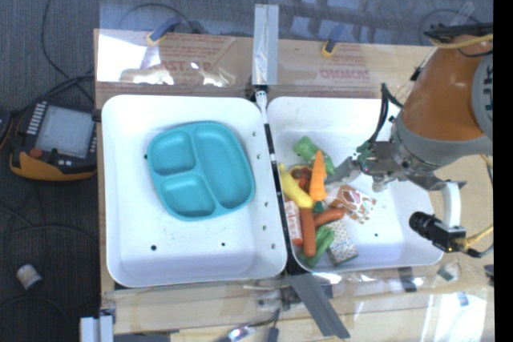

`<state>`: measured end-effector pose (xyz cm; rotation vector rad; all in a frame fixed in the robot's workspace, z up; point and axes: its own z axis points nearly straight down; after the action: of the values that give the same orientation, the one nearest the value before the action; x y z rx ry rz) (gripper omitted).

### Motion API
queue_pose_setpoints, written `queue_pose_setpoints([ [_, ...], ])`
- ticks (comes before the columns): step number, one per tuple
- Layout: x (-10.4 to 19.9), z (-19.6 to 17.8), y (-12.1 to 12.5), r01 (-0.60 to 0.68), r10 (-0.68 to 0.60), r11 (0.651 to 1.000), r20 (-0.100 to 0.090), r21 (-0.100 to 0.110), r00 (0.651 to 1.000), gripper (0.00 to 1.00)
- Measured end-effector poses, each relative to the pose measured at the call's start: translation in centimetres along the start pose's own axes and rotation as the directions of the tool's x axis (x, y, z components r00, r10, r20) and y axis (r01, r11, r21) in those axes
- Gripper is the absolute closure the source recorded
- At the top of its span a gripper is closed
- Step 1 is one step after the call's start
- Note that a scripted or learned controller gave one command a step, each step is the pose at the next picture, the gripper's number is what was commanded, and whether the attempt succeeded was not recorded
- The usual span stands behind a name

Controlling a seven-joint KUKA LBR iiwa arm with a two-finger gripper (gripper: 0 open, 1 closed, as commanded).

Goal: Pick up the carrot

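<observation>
My arm (449, 100) runs off the right edge. My own wrist hides my gripper (377, 166), so its state is unclear. Toys under the carrot (318, 176) overlap, partly hidden.

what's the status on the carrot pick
Tool over right bin, right of pile. Carrot lying in pile, not held. Banana against it.

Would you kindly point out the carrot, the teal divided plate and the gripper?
carrot (318, 175): camera view, middle of its orange body.
teal divided plate (202, 169): camera view, central ridge.
gripper (353, 166): camera view, between fingertips.
</observation>
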<state>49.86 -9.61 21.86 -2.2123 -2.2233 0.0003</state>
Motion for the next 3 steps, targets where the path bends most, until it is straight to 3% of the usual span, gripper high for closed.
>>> queue_pose_setpoints([
  [1, 1.5, 3.6, 3.3, 0.215, -0.215, 0.977, 0.002, 0.000, 0.977, 0.00],
  [2, -0.4, 12.2, 7.6, 0.272, -0.272, 0.962, 0.009, -0.008, 0.962, 0.00],
  [3, -0.3, 10.9, 7.7, 0.272, -0.272, 0.962, 0.006, -0.014, 0.962, 1.00],
])
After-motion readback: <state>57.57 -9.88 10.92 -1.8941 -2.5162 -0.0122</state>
